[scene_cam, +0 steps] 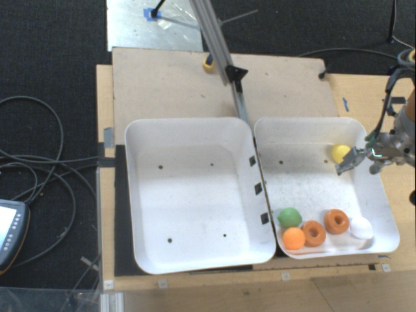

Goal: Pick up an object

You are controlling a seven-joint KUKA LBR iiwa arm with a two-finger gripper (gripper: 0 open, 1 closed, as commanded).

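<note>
**Q:** What's the target, and how will it handle?

**Me:** The yellow ball (340,152), far side of the right bin (305,129). Looks light, smooth, likely to roll, so I'd pinch across its middle. My fingers (354,160) are just beside it; open or closed, I can't tell. Nothing visibly held.

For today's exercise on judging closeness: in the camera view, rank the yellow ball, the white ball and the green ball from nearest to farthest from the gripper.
1. Yellow ball: right beside the gripper, near the right bin's far wall.
2. White ball: right bin's near right corner.
3. Green ball: near edge, by the divider between the bins.
</note>
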